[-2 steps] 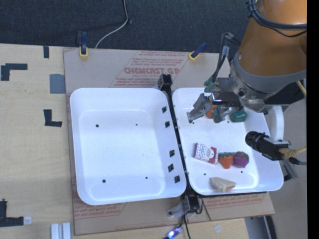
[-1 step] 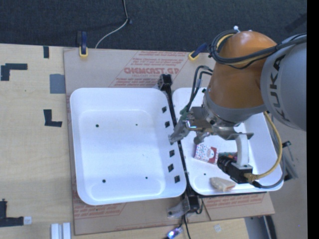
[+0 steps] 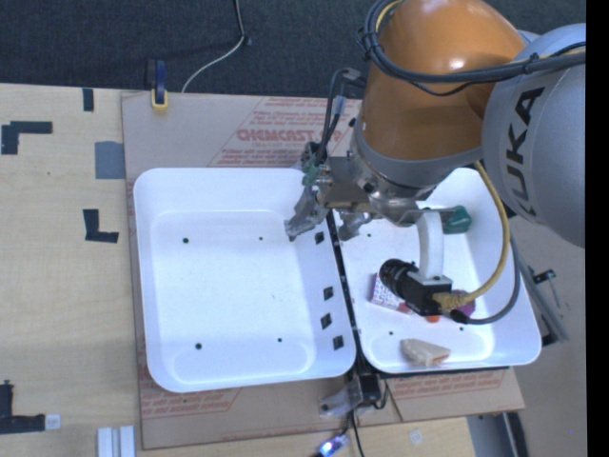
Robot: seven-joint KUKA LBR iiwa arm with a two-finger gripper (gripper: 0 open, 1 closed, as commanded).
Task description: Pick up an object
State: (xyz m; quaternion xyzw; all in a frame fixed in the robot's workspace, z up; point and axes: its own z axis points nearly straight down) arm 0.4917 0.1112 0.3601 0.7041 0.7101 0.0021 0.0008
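camera view: gripper (image 3: 322,219) finger state unclear; tan wedge-shaped object (image 3: 424,352) in right bin (image 3: 495,350).

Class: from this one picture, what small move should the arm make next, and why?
Probably shift the end effector right, over the right bin. It hangs above the divide between the bins, and the objects lie in the right one: a tan wedge, a green piece, a small packet.

Wooden bench (image 3: 57,284) with black tape marks; dark carpet (image 3: 114,17) behind; cardboard sheet (image 3: 257,131).
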